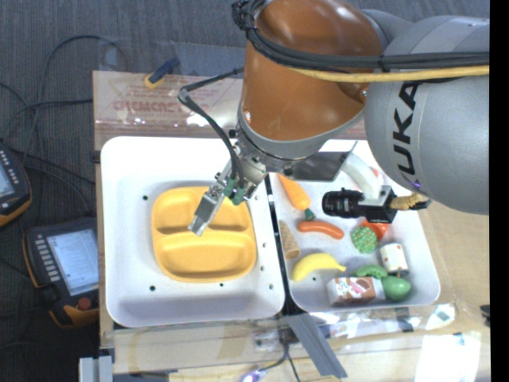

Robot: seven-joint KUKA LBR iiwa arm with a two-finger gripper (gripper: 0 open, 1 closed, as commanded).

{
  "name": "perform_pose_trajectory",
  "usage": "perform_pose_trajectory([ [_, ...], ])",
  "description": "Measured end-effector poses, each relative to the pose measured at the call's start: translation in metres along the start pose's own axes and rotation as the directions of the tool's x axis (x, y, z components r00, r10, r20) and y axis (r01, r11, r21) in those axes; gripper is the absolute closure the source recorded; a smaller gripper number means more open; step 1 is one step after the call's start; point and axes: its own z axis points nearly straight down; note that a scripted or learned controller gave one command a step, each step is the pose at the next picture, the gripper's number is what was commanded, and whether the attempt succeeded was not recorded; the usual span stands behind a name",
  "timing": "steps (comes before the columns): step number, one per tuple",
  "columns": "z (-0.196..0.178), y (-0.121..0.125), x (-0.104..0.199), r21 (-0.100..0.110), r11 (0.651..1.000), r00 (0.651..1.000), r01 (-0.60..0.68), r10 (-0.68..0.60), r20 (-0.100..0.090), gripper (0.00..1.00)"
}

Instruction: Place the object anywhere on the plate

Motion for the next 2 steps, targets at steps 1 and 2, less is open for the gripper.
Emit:
perform_pose_trajectory([
  [1, 0.028, -0.012, -0.01, 0.001, 0.981, 0.981, -0.192, 0.192, 0.0, 0.0],
  [2, -0.014, -0.093, -0.081, -0.001, 0.984, 0.984, -0.178, 0.178, 0.002, 0.0],
])
